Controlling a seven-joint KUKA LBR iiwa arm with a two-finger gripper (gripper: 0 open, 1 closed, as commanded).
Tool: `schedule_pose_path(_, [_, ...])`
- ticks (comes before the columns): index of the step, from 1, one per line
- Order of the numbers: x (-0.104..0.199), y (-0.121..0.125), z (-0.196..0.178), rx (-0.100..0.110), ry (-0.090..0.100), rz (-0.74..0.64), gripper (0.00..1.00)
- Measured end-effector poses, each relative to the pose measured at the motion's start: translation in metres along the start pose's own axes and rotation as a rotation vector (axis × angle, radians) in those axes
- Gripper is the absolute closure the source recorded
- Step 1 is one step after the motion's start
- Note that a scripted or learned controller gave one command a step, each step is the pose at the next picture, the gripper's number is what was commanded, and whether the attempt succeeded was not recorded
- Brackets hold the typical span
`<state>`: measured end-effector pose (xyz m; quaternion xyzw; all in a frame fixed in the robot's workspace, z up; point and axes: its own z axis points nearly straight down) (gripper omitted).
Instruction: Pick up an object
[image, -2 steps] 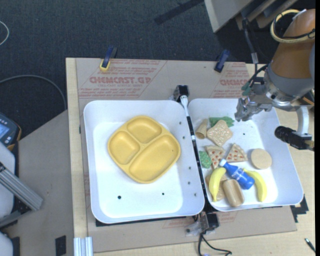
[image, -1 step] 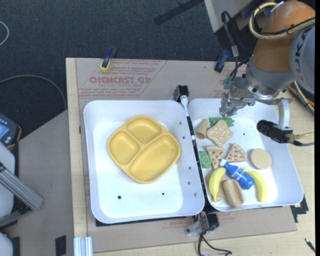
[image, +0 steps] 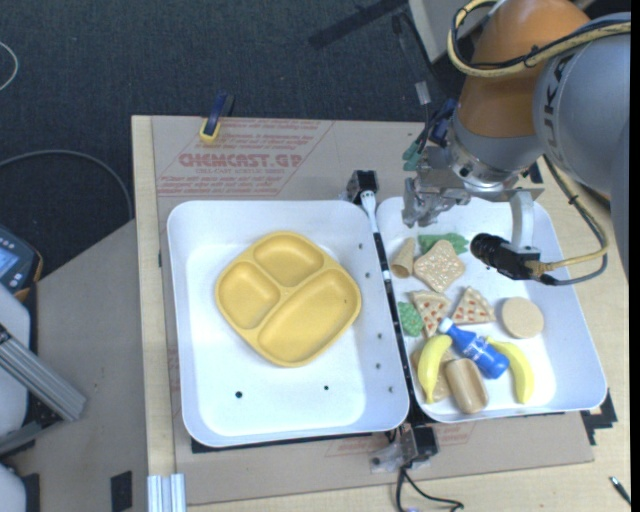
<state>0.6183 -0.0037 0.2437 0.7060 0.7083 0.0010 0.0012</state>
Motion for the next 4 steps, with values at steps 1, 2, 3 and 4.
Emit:
schedule_pose_path(1, [0.043, 0.005, 0.008, 0.0, 0.001, -0.001, 1.0])
schedule_pose_path(2, [0.071, 0.009, 0.01, 0.0, 0.0, 0.001, 1.0])
schedule_pose_path(3, [0.068, 0.012, 0.009, 0.0, -0.001, 0.003, 1.0])
schedule_pose_path(4, [0.068, 0.0, 0.025, 0.007, 0.0, 0.004, 1.0])
